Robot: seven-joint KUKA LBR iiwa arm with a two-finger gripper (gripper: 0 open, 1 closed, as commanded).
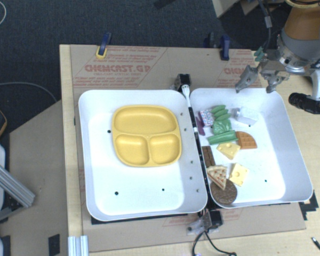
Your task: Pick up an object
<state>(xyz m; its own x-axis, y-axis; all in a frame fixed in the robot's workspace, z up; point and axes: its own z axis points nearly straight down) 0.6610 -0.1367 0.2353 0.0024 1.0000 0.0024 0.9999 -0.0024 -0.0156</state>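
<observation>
Two bins [90, 143]: yellow tray [146, 135] left, toy food [224, 143] right.

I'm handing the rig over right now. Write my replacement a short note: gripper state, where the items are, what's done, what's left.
Gripper: open, nothing between its fingers, hovering over the far edge of the right bin.
Items: toy food pile in the right bin's left half, including green pieces, cheese wedges, waffle and a brown cookie.
Left bin: holds the yellow divided plate.
Done: nothing picked yet.
Left: descend on one item, grasp, lift.
</observation>
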